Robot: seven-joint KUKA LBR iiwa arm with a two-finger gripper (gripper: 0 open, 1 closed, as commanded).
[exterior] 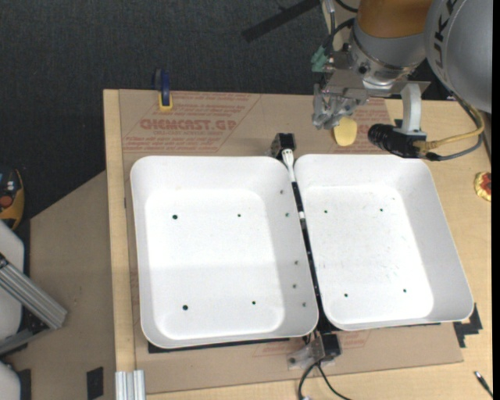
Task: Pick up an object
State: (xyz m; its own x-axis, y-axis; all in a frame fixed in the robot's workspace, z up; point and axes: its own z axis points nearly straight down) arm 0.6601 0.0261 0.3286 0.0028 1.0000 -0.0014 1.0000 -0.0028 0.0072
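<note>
Two white bins [223,176], one arm [391,23]

Item: small pale-yellow rounded object [344,131], seen beyond the right bin's [445,234] far edge, near the surface's far edge.

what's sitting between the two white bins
In the camera view, a thin black strip runs down the gap between the left bin and right bin, clamps at each end.

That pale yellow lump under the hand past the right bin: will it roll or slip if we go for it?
The yellow lump looks small and rounded, so it may well roll if nudged. It probably is light for its size. It sits on the bare board beside the hand, beyond the right bin, so nothing would stop it.
</note>
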